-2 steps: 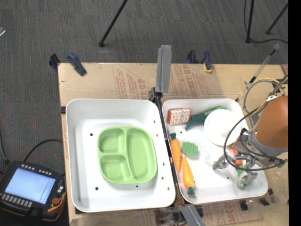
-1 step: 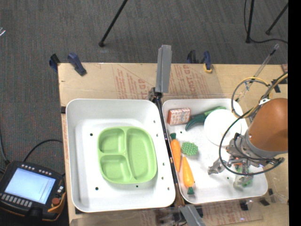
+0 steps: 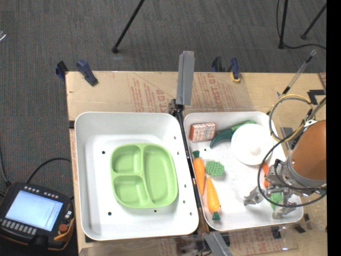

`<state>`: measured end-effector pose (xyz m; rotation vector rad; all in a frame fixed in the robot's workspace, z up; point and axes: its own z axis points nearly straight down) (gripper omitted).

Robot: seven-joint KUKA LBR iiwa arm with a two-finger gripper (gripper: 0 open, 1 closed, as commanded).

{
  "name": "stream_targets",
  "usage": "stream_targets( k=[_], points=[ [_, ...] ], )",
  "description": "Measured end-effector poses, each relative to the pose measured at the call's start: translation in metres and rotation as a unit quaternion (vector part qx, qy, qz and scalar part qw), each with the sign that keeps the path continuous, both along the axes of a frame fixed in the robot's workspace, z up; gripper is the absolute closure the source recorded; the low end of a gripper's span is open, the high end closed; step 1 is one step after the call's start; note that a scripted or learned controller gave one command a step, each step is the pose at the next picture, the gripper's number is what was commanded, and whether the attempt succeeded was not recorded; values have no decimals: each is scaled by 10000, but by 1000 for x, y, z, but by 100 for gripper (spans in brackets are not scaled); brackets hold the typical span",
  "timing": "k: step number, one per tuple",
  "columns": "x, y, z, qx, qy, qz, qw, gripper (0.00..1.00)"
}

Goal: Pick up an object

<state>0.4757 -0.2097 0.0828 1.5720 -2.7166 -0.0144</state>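
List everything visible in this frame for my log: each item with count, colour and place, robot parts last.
Bins: 2, white, side by side on the bench.
Divided plate: 1, light green, in the left bin.
Small box: 1, orange-brown, right bin, far left corner.
Green curved toy: 1, dark green, beside the box.
Round plate: 1, white, right bin, far side.
Carrots: 2, orange, along the right bin's left wall.
Bumpy toy: 1, green, beside the upper carrot.
Handheld controller: 1, black with lit screen, floor at left.
Arm: 1, orange band.
End effector: 1, low over the right bin's near right corner.
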Motion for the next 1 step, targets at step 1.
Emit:
stream_targets(
  k=[1],
  points=[
    [28,3,0,8,-16,781,9969,0]
  ],
)
